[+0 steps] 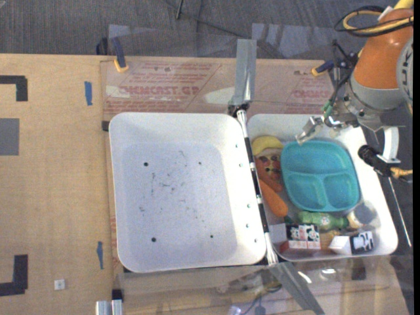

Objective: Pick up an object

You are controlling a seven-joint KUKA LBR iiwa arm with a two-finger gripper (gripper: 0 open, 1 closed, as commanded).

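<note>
Two white bins (177, 126) on tan bench (52, 176); dark carpet (79, 12) behind. Gripper (315, 128) over right bin, grip state unclear.

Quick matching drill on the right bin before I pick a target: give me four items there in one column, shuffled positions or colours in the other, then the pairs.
Items:
1. divided tray
2. banana
3. carrot
4. gripper

Descriptions:
A. yellow, at the bin's far left corner
B. teal, in the middle of the right bin
C. above the tray's far edge
D. orange, lying along the tray's left side

Pairs: 1-B, 2-A, 3-D, 4-C
</note>
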